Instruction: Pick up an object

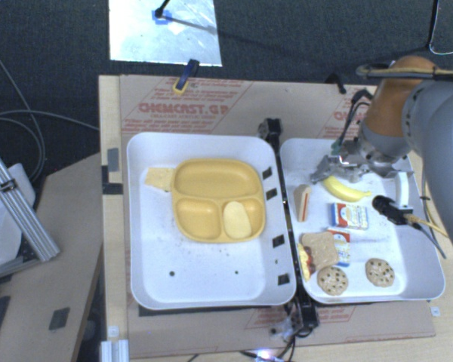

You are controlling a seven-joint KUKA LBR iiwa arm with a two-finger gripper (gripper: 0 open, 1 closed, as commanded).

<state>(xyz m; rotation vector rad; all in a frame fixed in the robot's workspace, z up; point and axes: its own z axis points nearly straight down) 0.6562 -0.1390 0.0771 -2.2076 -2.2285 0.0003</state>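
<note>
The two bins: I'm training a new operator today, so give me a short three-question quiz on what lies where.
1. True or false: the yellow divided tray lies in the left bin.
2. What lies nearest the gripper? A) banana B) cookies C) sandwich
3. Fill in: the right bin holds ___ cookies.

Key: 1 true; 2 A; 3 two.
</note>
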